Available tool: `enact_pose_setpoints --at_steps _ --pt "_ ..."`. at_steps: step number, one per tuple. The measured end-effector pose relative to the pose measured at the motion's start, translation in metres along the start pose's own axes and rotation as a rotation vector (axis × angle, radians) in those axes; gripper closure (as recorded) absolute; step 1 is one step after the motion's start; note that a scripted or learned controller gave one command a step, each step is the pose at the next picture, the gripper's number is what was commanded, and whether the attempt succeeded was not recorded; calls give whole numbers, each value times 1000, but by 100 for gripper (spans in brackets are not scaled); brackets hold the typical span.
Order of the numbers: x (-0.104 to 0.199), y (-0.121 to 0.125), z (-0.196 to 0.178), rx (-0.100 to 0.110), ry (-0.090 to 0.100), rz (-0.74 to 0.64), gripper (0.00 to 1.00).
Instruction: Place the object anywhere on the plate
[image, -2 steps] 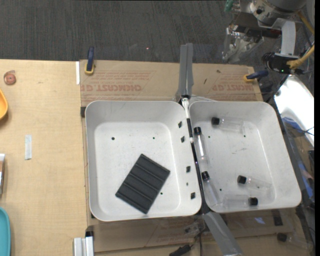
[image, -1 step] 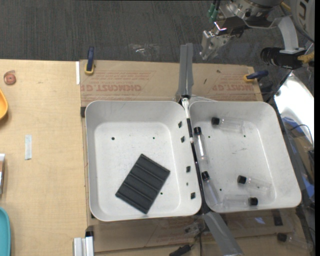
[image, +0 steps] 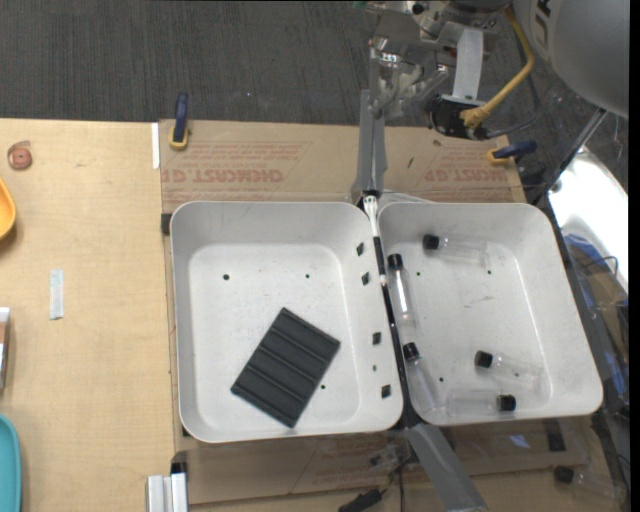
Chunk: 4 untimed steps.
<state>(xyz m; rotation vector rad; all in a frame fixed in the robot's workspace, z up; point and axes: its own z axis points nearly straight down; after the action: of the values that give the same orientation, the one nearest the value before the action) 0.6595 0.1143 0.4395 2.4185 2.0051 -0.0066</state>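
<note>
— Nearest us, that dark ribbed plate (image: 287, 367) lies askew, low in the left bin (image: 185, 300). Why there?

— Flat and bare, I'd judge, to receive something.

— And the gripper (image: 392, 62)?

— High at top centre, above the bins' far edge; spread or pressed together, I cannot tell. It carries nothing visible.

— The object?

— Clear black-capped vials (image: 399, 290) lie scattered in the right bin (image: 570, 300), well apart from the plate.

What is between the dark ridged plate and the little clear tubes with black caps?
In the camera view, the two bins' meeting rims lie between the dark ridged plate in the left bin and the capped tubes in the right bin, plus bare white floor.
</note>
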Motion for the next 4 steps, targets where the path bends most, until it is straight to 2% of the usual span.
enact_pose_setpoints --at_steps 1,2,3,4 --pt "1 0 -7 3 -3 -2 100" --pt "28 -5 -1 -2 1 -729 100" --pt "-35 0 -2 -4 0 -1150 100" --pt "11 -19 -2 -6 0 -1832 100"
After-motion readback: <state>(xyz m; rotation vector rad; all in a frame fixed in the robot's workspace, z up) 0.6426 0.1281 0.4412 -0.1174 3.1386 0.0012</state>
